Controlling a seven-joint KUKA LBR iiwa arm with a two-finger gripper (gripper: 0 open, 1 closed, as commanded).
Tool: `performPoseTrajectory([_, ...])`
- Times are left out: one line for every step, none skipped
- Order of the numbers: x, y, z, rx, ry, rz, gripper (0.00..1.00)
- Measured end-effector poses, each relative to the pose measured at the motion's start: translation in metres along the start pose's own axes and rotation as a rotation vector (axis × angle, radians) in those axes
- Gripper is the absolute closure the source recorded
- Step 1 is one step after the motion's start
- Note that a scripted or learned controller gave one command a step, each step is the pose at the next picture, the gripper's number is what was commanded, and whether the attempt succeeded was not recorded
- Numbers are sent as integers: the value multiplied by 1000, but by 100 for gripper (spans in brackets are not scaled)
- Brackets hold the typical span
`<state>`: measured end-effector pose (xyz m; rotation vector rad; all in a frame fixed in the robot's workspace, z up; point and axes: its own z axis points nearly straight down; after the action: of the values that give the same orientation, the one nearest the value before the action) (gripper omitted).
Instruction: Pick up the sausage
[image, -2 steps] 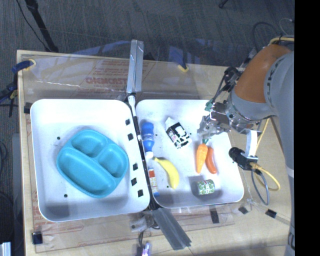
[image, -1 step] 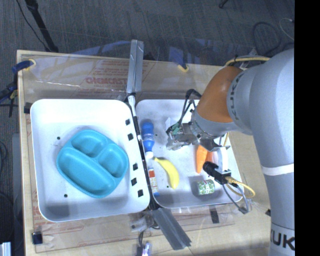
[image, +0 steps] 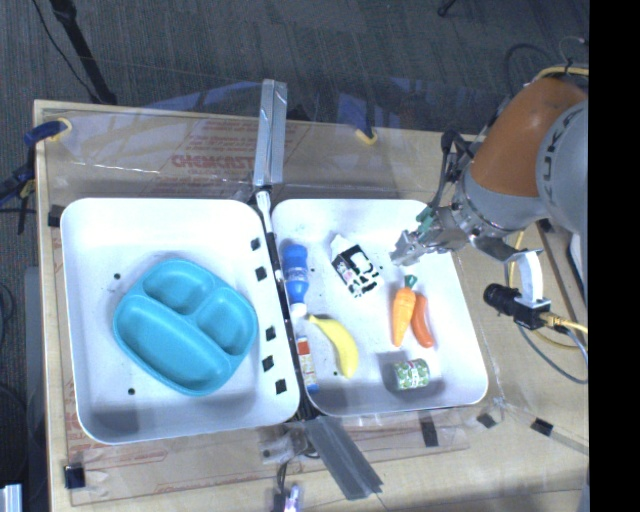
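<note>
The sausage (image: 423, 321) is a short reddish link lying in the right bin (image: 455, 265), pressed against the right side of an orange carrot (image: 402, 314). My gripper (image: 408, 247) hangs over the upper part of that bin. It is above and slightly left of the carrot's green top, and apart from the sausage. Nothing shows in its grasp. The grey arm with its orange band (image: 520, 130) reaches in from the upper right.
The right bin also holds a white-and-black box (image: 356, 268), a blue-capped bottle (image: 294, 268) along the left wall, a banana (image: 338, 342) and a green can (image: 411, 374). A blue divided plate (image: 185, 323) lies in the left bin (image: 90, 240).
</note>
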<state>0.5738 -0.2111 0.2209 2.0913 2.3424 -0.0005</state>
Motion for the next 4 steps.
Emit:
performPoseTrajectory([95,-64,102,5,4,-51,100])
performPoseTrajectory([94,-63,92,5,3,-56,100])
performPoseTrajectory([94,-62,83,4,3,-61,100])
performPoseTrajectory([114,-64,124,-9,-17,-630,100])
